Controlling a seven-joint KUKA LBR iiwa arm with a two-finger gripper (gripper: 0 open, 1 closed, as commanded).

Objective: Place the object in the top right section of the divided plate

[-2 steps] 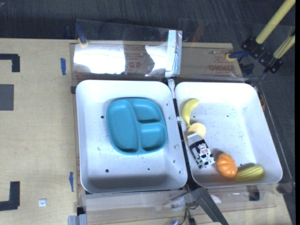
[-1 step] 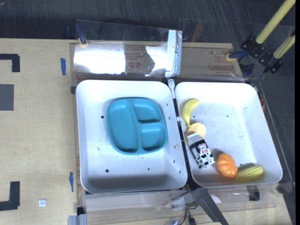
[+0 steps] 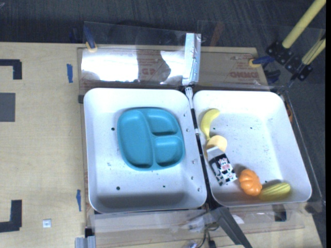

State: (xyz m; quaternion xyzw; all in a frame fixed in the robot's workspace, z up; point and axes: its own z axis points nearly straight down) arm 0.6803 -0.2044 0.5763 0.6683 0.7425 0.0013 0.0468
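Where the pale wooden bench [image 3: 41, 154] meets dark carpet, two white bins sit touching side by side. Left bin [image 3: 98, 180]: one blue divided plate [image 3: 151, 137], central, bare floor all round it. Right bin [image 3: 269, 133]: yellow banana [image 3: 208, 121] by the shared wall; cream-topped cow-print bottle [image 3: 221, 165] just below; orange pumpkin [image 3: 250, 182] touching an olive-yellow squash [image 3: 275, 190] at the near rim. Far right half open. Clear panel [image 3: 137, 61] behind the left bin.

Hand pose and state: indeterminable.
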